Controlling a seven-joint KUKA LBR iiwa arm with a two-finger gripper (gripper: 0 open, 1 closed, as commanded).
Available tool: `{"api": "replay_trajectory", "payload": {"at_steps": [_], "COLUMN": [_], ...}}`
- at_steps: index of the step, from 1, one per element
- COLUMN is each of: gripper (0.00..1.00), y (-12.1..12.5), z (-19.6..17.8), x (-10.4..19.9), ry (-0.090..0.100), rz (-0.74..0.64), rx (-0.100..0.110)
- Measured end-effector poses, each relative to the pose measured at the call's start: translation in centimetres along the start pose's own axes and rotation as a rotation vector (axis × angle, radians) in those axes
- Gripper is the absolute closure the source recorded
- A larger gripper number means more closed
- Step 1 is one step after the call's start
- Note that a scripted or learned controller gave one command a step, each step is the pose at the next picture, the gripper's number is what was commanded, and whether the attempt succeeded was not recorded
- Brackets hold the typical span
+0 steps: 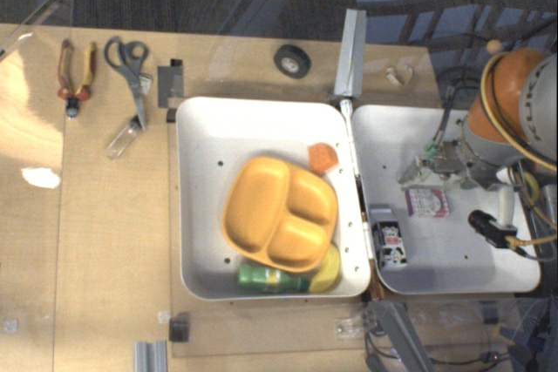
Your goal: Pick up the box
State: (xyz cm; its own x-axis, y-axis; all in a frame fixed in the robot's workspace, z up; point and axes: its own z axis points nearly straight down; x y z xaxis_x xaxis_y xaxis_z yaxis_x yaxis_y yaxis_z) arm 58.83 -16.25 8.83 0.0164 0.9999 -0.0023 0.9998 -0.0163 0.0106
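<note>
Grey metal, our gripper (429, 172) hangs in the right bin (523, 279); we cannot tell its state. Just beneath it lies the pink-and-white box (427, 203), flat, long axis roughly left-right. Near the bin's left wall sits 1 small black-and-white carton (390, 244), apart.

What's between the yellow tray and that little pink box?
In the camera view, between the yellow tray and the pink box run the two bins' adjoining rims, then bare white floor of the right bin.

Two white bins (261, 113) (384, 122) sit on the desk (87, 274). There is one yellow tray (281, 212), one box (426, 202), one pair of scissors (131, 70) and one roll of tape (292, 60).
</note>
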Motion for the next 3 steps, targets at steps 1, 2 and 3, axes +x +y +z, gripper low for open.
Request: {"api": "replay_trajectory", "payload": {"at_steps": [1,2,3], "gripper": [0.0,1.0,1.0], "y": [-3.6,-3.3,1.9], "z": [-0.1,-1.2,-11.9], "x": [1.5,1.5,7.7], "ry": [0.0,-0.001,0.002], "rz": [-0.015,-0.017,0.026], "rx": [-0.002,-0.008,0.004]}}
